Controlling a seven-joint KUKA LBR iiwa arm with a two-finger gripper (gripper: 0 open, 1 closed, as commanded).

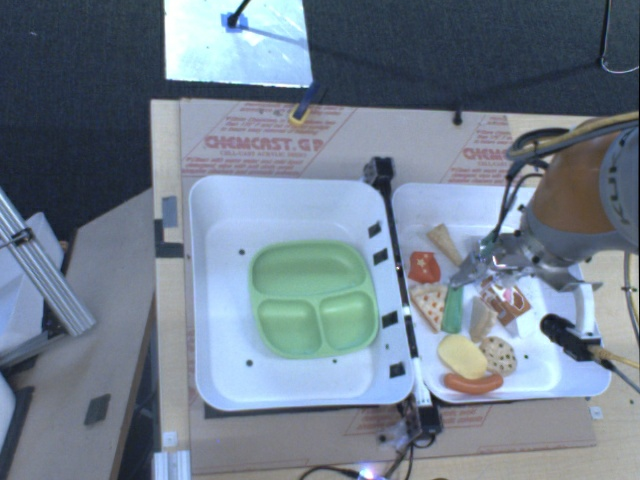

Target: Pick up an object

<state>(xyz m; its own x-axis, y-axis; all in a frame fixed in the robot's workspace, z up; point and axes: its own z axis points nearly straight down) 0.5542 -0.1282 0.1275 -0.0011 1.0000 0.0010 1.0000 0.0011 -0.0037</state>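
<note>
My gripper (478,268) hangs low over the right bin (560,368), with the grey arm and its orange band (575,183) reaching in from the right. Toy food lies around and under it. A tan wedge (443,240) and a red piece (424,266) lie to its left. A pizza slice (429,306), a green stick (453,311) and a beige piece (481,318) sit just below it. A red, white and brown piece (506,301) lies at its lower right. Nothing visibly hangs from the gripper.
The left bin (215,268) holds a green divided plate (310,298). Near the right bin's front lie a yellow piece (460,354), a cookie (497,354) and a sausage (472,383). A black clip divider (390,268) runs between the bins.
</note>
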